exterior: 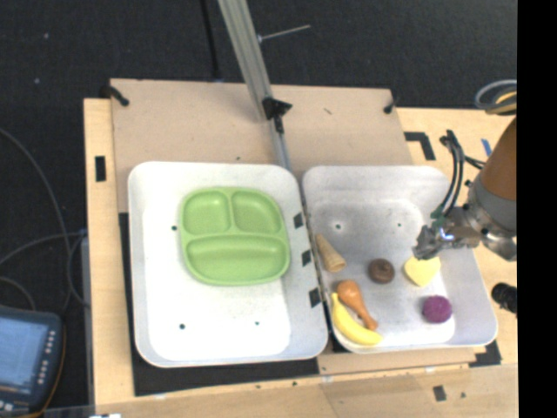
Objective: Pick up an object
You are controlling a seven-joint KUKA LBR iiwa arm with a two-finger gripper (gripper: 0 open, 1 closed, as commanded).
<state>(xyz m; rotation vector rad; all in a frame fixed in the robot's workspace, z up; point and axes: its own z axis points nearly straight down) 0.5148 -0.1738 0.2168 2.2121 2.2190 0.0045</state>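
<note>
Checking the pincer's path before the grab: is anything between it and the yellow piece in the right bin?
Nothing visible. The pincer hangs right above the yellow piece; the brown ball lies beside it, apart.

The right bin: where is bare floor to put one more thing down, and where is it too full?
In the right bin, the upper half is bare, between the back wall and the cone. The front half is crowded: banana, orange drumstick, brown donut, yellow piece under the gripper, purple ball.
</note>
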